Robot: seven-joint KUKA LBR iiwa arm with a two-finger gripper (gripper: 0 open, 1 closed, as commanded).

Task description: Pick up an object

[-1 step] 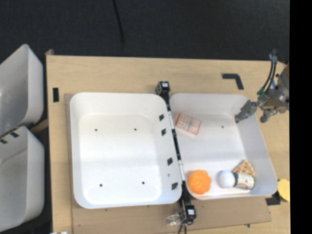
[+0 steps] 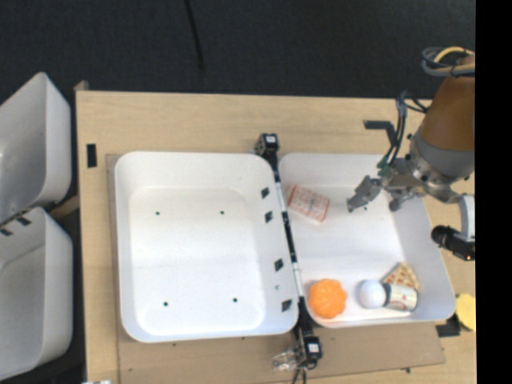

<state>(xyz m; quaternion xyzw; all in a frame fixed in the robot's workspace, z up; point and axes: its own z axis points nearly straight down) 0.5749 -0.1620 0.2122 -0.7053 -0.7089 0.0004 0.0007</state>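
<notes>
The two-finger gripper [image 2: 374, 192] hangs over the upper part of the right white bin [image 2: 352, 250]; I cannot tell how it is set, and nothing shows in its hold. Candidates lie apart: a flat pink-printed packet [image 2: 308, 203] just left of it near the divider; a round orange ball [image 2: 327, 298], a white ball [image 2: 370, 294] and a patterned paper cup [image 2: 400, 288] along the near wall. The packet looks nearest; descending squarely over its middle should help, since flat things slip.
</notes>
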